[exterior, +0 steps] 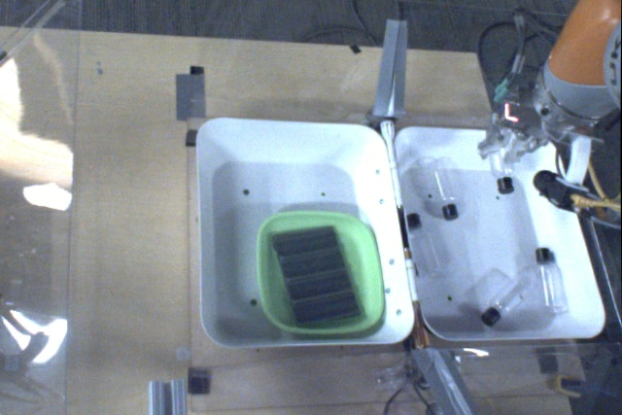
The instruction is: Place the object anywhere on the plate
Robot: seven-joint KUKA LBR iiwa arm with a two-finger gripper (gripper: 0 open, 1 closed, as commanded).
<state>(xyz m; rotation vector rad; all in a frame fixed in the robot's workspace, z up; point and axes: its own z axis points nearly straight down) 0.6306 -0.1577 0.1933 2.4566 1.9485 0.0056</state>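
Observation:
A light green plate sits in the front half of the left bin. A dark ridged block lies flat across its middle. Several small clear bottles with black caps lie in the right bin: one near the back left, one at the front and one by the right wall. My gripper hangs over the back right of that bin, well away from the plate. A black-capped clear piece sits right under it; whether it is held is unclear.
A grey metal post stands behind the seam between the bins. Cables trail by the right bin's right wall under the orange-banded arm. Another black cap lies near the right bin's left wall.

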